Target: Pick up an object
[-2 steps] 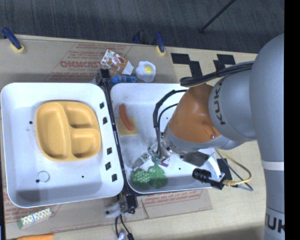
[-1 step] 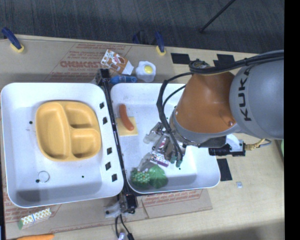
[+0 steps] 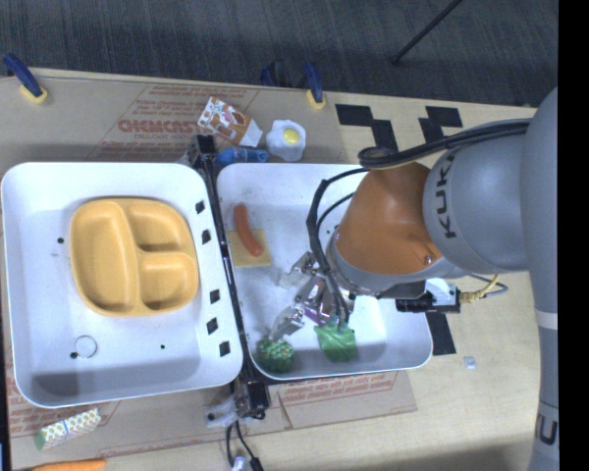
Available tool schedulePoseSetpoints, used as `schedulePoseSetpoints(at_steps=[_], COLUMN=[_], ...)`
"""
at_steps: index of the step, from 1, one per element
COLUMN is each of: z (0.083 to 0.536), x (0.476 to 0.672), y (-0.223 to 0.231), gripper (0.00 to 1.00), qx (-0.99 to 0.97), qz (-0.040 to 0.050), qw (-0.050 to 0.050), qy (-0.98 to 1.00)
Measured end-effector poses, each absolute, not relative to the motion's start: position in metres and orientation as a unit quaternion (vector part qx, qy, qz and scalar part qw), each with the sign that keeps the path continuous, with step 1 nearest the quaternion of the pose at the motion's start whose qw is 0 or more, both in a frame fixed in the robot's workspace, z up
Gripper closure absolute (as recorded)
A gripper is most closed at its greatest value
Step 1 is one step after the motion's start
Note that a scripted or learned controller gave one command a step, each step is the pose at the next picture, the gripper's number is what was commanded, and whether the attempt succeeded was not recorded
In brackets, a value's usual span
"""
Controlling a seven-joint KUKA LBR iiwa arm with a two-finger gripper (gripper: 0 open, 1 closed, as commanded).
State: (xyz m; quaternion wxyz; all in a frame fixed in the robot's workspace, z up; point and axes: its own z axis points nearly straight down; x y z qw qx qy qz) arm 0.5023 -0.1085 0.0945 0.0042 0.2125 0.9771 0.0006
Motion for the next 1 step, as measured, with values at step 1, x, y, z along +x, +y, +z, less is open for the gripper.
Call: schedulePoseSetpoints(at_steps=[1], z=[0.0961], x=[0.4962], y=[-0.0919], gripper=[0.00], qx=[0.133], qz=[0.0001], qw=[0.012], qy=[0.991])
